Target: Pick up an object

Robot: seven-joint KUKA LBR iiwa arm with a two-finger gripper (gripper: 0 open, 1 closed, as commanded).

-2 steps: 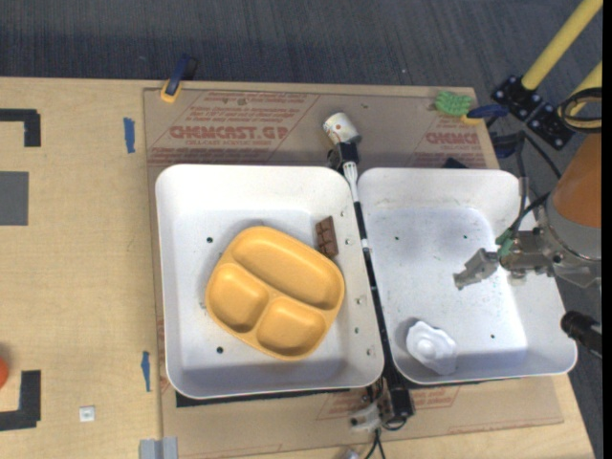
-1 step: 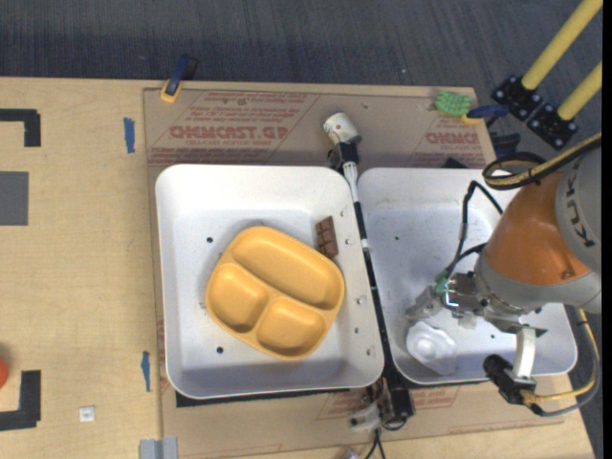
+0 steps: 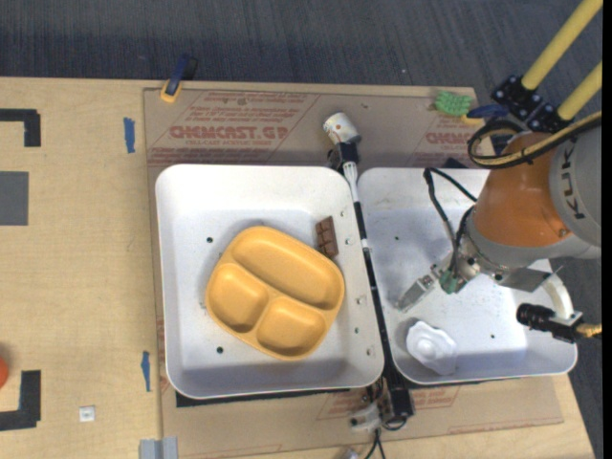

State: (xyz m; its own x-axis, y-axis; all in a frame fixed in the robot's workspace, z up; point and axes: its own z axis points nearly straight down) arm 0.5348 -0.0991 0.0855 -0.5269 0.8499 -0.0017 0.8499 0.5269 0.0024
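A: Count from biggest down?

B: 1 bench, light wood, w/ a brown cardboard sheet under the bins. 2 shallow white bins side by side, touching along the middle seam: left bin and right bin.

A: Arm?

B: 1 arm, orange band and grey body, coming in from the right and hanging over the right bin's right half. 2 yellow rods run off the top right corner behind it.

A: Objects in the bins?

B: Left bin: 1 yellow tray w/ 3 compartments, lying tilted in the centre, plus 1 small brown piece just beside the tray's upper right edge, near the seam. Right bin: 1 small white object, crumpled-looking, near the front wall, left of centre.

A: Gripper?

B: 1 gripper, low over the right bin's floor, slanting down-left from the wrist. Metal fingers are seen, w/ a green bit at their base, but can't tell if they're apart or together. Nothing visible between them. White object sits just below and apart from the tips.

A: Smaller stuff?

B: 1 white-headed clamp at the back of the seam, 1 green clip, 1 blue-yellow clip.
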